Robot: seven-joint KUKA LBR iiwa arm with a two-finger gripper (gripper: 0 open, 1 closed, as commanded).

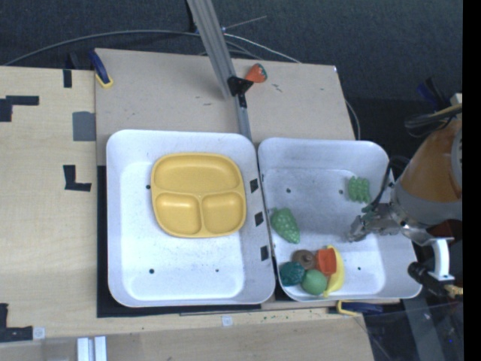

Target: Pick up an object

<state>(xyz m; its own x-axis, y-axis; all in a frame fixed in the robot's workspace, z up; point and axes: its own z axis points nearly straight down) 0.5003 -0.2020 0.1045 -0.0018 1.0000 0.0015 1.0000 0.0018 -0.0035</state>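
Observation:
The right bin [323, 156] holds several small toy foods. A light green bumpy piece [358, 189] lies near its right wall, and a darker green oval piece [285, 225] rests by the left wall. A cluster in the front corner has a brown ring [304, 259], a red piece [326, 261], a yellow banana [337, 275], a green ball [315, 282] and a teal piece [291, 274]. My gripper [364, 226] is low in the right half of this bin, just below the light green piece, with nothing seen between its fingers.
The left bin [128, 224] carries a yellow three-compartment plate [198, 194]. A grey pole [214, 36] with a black clamp and an orange piece [256, 72] stands behind the bins. The arm's orange band [436, 168] sits over the right bin's right edge.

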